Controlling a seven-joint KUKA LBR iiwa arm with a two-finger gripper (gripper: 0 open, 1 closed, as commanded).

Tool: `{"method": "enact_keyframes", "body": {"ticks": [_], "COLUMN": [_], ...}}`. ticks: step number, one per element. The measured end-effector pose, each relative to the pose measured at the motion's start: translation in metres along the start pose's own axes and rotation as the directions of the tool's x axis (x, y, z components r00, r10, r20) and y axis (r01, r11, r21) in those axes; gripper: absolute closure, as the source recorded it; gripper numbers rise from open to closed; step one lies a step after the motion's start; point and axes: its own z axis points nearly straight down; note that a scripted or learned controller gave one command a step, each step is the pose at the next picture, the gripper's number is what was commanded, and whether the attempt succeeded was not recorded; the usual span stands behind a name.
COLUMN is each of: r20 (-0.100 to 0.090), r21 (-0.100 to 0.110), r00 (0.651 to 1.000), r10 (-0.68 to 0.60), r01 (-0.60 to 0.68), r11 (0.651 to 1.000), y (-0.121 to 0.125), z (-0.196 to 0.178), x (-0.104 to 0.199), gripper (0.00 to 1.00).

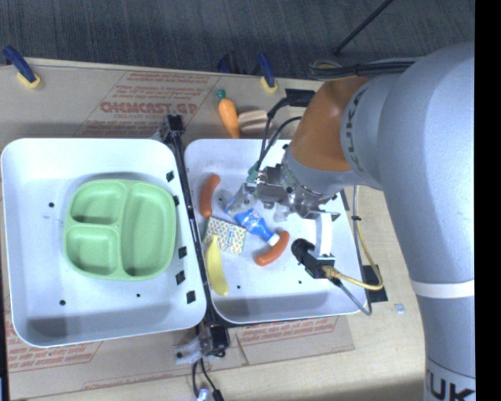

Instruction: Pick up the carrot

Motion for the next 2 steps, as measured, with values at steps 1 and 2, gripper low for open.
{"method": "enact_keyframes", "body": {"ticks": [1, 2], "r20": [-0.001, 0.001], "r21": [0.000, -0.003], "r00": [0.999, 0.997], "r10": [-0.054, -0.071], "r01": [0.054, 0.071], "r11": [0.999, 0.997], "y": [0.091, 0.096], "z": [0.030, -0.069], "x": [0.018, -0.061], "gripper": [0.00, 0.00]}}
